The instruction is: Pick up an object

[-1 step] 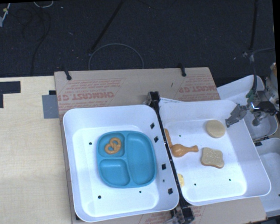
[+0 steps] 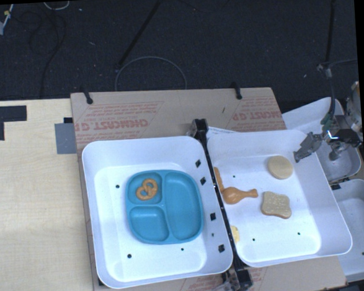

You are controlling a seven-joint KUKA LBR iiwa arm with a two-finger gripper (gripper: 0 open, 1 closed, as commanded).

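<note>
Several food toys lie in the right bin (image 2: 300, 242): a round cream biscuit (image 2: 280, 167), a tan drumstick (image 2: 238, 195), a beige bread slice (image 2: 276, 205) and a small yellow piece (image 2: 235, 234) by the divider. An orange piece (image 2: 217, 176) lies against the divider. My gripper (image 2: 319, 149) hovers over the right bin's far right rim, to the right of the cream biscuit. It is open, with one grey finger (image 2: 304, 146) pointing left and nothing between the fingers.
The left bin (image 2: 109, 252) holds a blue divided plate (image 2: 174, 214) with a pretzel (image 2: 147, 189) in its upper left compartment. A black divider (image 2: 211, 189) joins the bins. Cardboard lies under both bins, and white sheets sit to the right.
</note>
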